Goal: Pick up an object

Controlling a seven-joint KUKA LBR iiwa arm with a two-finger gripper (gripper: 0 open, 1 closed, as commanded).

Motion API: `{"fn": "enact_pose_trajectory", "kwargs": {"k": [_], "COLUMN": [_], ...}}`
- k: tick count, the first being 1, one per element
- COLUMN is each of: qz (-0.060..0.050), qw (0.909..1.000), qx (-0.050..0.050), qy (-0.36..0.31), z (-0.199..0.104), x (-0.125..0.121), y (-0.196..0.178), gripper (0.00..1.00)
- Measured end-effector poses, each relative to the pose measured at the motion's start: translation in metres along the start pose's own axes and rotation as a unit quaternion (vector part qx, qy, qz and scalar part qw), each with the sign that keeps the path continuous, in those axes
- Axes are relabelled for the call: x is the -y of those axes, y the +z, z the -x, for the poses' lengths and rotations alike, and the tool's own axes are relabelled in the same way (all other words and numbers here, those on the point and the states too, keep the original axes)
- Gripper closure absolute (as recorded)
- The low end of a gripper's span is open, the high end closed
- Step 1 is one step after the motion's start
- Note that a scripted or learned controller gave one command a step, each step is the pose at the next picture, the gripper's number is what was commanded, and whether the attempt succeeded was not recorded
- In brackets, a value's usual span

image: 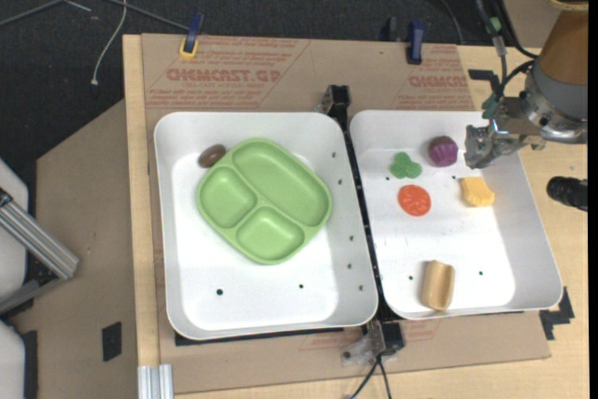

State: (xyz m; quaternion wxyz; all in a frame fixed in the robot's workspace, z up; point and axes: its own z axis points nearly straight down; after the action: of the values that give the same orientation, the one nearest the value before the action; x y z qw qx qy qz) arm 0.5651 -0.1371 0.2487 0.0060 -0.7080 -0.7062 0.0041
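Claw (478,150) beside purple obj (443,150) (right bin (523,238)).

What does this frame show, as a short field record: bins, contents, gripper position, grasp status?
left bin: green divided plate; small brown item touching the plate's upper-left rim
right bin: green piece, purple piece, red-orange piece, yellow block, tan cylinder
gripper: over the right bin's upper right, just right of the purple piece, above the yellow block
grasp status: nothing seen between the fingers
finger state: cannot tell
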Motion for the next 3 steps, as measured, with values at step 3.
{"fn": "enact_pose_trajectory", "kwargs": {"k": [3], "qz": [0.007], "qw": [1.0], "qx": [0.001], "qy": [-0.001], "z": [0.006], "x": [-0.016], "y": [0.095], "gripper": [0.0]}}
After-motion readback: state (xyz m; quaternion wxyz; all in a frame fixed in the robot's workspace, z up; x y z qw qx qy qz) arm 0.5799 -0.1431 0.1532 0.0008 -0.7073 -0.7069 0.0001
